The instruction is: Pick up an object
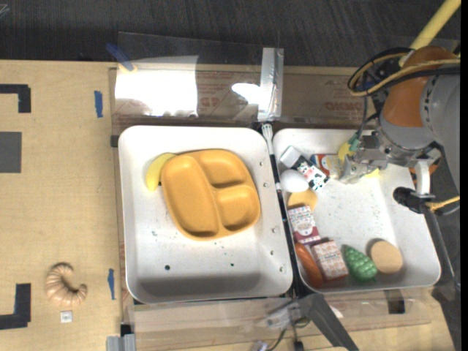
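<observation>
You are looking at the claw hanging low over the far part of the right bin, and the view is too coarse there for you to tell how it is set. Something yellow is sitting right at it, possibly touching, though you cannot say it is being gripped.

The nearest candidates are lying just left of the claw: a small white dice-like block with dark and red marks, a grey-white piece beyond it, and a smooth white egg shape. So the coming move is turning on a short shift leftward.

Farther toward the near edge, a labelled packet is lying with its long axis running near-to-far, beside another packet, a knobbly green piece and a round tan bun.

In the left bin, a glossy orange divided tray is resting over a banana. A croissant is sitting on the desk, well apart.
</observation>
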You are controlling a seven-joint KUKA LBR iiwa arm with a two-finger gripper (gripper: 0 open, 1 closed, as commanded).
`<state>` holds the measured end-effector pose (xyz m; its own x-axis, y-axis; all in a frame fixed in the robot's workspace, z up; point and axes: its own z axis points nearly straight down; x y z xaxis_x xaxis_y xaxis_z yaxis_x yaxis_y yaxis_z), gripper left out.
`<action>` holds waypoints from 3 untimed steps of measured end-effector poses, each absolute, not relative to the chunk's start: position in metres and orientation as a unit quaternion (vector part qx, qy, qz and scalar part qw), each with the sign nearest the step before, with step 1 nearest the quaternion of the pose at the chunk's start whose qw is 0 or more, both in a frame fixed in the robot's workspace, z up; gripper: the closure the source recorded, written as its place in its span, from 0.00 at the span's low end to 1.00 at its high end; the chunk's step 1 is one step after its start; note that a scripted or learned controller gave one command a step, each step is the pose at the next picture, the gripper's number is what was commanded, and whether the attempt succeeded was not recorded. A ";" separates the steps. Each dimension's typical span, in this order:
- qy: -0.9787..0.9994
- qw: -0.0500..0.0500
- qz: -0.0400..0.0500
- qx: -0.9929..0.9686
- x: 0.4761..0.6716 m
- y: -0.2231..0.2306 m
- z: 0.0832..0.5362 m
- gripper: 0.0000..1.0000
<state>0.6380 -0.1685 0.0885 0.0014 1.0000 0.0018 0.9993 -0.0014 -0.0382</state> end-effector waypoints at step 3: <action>-0.826 0.000 0.000 -0.564 0.522 -0.163 0.093 0.00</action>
<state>0.5217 -0.1632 0.0928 -0.3635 0.9316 0.0008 0.9316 0.3635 -0.0002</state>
